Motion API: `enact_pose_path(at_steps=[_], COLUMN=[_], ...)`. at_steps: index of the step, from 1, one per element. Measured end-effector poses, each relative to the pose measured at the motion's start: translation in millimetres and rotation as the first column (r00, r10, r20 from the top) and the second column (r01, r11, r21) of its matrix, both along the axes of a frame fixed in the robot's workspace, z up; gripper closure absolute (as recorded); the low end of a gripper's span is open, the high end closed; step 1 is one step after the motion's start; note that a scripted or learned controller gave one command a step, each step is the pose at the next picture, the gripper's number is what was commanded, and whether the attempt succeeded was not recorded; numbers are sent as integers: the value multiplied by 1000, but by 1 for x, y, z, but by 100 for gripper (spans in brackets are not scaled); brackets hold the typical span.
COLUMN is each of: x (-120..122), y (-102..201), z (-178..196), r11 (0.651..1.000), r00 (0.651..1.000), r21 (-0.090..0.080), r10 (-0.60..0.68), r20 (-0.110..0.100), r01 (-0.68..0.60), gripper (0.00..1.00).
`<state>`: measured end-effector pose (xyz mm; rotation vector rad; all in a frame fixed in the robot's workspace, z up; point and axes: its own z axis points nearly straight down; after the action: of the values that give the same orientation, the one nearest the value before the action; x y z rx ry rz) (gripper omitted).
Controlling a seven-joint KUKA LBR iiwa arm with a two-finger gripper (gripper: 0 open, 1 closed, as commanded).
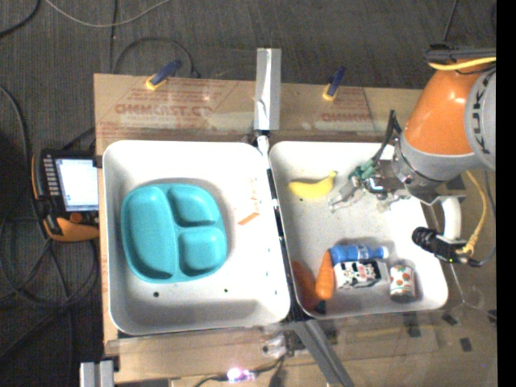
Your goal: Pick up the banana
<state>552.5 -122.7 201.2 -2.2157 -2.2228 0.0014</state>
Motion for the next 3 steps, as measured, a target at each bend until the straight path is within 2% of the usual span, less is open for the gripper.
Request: enact_pose_path(at_steps=[1, 2, 3], x=[1, 1, 73], y=[1, 1, -1], z=[8, 8, -84], r11=[1000, 1000, 1000], r00=[1000, 1000, 1000], r21=[2, 1, -4], r10=[2, 2, 21], r20=[-1, -2, -1], r01=[-2, -2, -21], gripper=[100, 0, 0])
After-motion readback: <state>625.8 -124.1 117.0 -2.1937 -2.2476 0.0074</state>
